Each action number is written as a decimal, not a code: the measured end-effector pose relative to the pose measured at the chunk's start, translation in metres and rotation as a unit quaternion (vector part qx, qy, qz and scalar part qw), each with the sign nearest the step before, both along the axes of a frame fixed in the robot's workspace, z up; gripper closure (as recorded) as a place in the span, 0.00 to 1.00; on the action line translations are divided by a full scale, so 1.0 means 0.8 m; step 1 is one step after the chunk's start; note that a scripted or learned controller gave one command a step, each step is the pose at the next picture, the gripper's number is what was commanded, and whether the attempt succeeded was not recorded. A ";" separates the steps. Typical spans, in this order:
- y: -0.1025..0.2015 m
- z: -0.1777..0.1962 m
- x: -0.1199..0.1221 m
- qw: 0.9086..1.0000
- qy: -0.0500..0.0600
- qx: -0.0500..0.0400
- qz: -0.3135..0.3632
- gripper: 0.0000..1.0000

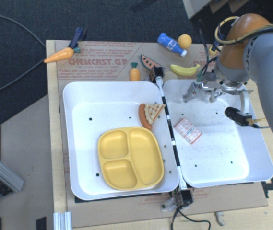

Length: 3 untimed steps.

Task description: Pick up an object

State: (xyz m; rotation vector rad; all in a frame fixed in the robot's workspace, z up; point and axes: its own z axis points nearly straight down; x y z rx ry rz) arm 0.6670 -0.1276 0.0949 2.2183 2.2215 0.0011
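Yellow divided plate [129,157] in left bin [78,123]; pink packet [187,130] lying in right bin [251,157]; tool [201,91] at that bin's far edge, finger state can't tell, arm [266,56] cut off right

1. Yellow divided tray [129,157] in the white left bin [78,128]
2. Pink-and-white checked packet [188,130] in the white right bin [222,147]
3. Orange carrot [59,55], upper left
4. Yellow banana [185,70], blue bottle [171,44], top centre
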 end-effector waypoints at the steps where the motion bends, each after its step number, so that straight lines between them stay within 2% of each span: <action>1: 0.014 -0.013 -0.001 1.000 0.002 0.000 0.000 0.00; 2: 0.038 -0.012 0.000 1.000 0.002 0.000 0.000 0.00; 3: 0.033 0.021 0.000 1.000 0.000 0.000 0.000 0.00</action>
